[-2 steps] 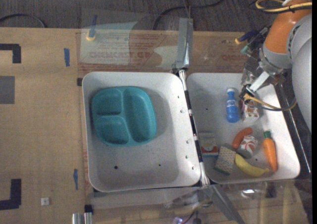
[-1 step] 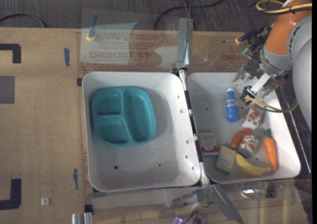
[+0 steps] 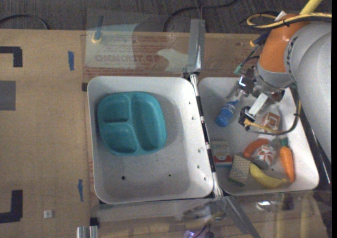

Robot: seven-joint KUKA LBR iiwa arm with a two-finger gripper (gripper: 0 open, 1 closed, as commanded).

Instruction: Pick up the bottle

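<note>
The bottle (image 3: 225,114) is small and blue, with a pale top. It lies tilted on the floor of the right bin (image 3: 210,95), near that bin's left wall. My gripper (image 3: 244,103) hangs over the upper middle of the right bin, just right of the bottle's top end and very close to it. The grey arm with its orange band (image 3: 276,47) comes in from the upper right. The view does not show whether the gripper touches the bottle.
The right bin also holds an orange-and-white carton (image 3: 271,121), a red-and-white can (image 3: 263,152), a carrot (image 3: 287,163), a banana (image 3: 266,177), a sponge (image 3: 239,170) and a small packet (image 3: 221,154). A teal divided plate (image 3: 131,122) lies in the left bin (image 3: 152,179).
</note>
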